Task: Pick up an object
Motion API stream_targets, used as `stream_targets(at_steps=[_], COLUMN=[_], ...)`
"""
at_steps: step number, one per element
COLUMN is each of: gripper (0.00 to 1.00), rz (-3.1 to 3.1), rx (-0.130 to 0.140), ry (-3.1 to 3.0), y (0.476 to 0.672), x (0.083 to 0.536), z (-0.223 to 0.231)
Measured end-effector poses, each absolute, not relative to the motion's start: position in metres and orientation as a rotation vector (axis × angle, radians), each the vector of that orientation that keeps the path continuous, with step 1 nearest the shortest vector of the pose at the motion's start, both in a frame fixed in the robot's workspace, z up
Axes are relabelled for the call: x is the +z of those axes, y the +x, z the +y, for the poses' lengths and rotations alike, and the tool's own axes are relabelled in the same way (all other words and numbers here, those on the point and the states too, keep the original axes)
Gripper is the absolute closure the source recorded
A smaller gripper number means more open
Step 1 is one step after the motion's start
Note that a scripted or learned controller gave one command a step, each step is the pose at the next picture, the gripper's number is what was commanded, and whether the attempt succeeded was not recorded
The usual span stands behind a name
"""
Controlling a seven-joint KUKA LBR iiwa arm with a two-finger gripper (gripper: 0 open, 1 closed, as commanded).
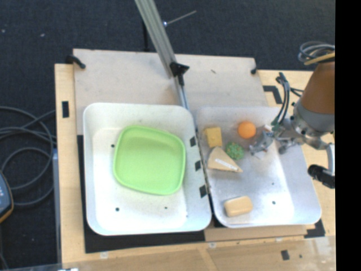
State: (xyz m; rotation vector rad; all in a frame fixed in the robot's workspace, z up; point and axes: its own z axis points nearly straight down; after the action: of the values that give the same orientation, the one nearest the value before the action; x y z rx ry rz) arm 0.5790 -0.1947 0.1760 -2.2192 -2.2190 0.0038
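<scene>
Approach step: jaws of gripper (pixel 261 147) unresolved, near orange ball (pixel 246 130) by right bin (pixel 293 208) far edge; next, descend and close.

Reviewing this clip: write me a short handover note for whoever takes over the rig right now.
Gripper: low over the right bin, beside the orange ball; nothing seen between its fingers.
Right bin holds the orange ball, yellow block, green lump, pale wedge and tan block.
Left bin holds a green plate.
Done: approach only. Left: grasp and lift one object; the ball or green lump look nearest.
</scene>
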Motion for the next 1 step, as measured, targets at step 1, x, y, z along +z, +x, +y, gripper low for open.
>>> stream_targets(at_steps=[1], gripper=[0.0], rz=[-2.218], rx=[0.004], ry=[-2.219], y=[0.571], x=[0.1172], z=[-0.1905])
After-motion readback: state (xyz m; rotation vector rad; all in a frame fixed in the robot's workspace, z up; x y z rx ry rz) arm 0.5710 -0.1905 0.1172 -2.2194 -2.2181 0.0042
